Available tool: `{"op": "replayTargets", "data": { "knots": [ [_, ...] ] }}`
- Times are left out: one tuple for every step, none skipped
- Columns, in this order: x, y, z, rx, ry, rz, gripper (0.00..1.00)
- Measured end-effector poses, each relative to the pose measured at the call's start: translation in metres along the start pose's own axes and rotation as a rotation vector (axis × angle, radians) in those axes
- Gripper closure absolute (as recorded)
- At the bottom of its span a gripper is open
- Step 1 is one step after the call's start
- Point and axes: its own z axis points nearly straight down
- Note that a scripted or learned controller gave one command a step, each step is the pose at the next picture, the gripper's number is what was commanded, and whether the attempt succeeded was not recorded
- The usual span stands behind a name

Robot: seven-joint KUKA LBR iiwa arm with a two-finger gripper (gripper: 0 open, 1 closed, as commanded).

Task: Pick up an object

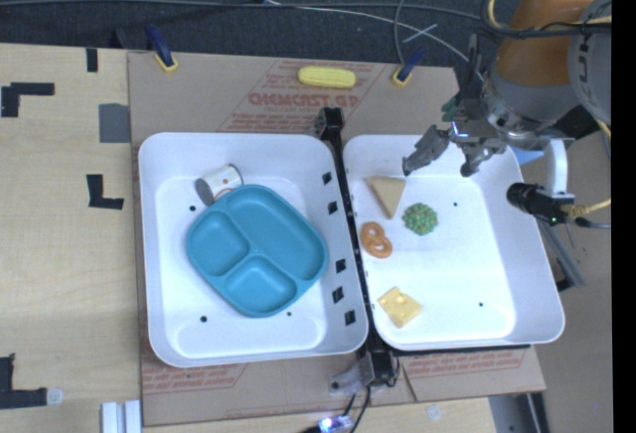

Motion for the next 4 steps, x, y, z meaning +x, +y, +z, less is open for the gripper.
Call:
{"op": "replayTargets", "data": {
  "knots": [
    [0.000, 0.002, -0.008, -0.013, -0.001, -0.003, 0.00],
    [0.003, -0.001, 0.055, -0.009, -0.002, -0.002, 0.00],
    [-0.003, -0.007, 0.115, -0.009, -0.002, -0.002, 0.00],
    [-0.005, -0.005, 0.164, -0.017, -0.007, -0.001, 0.00]
  ]
}}
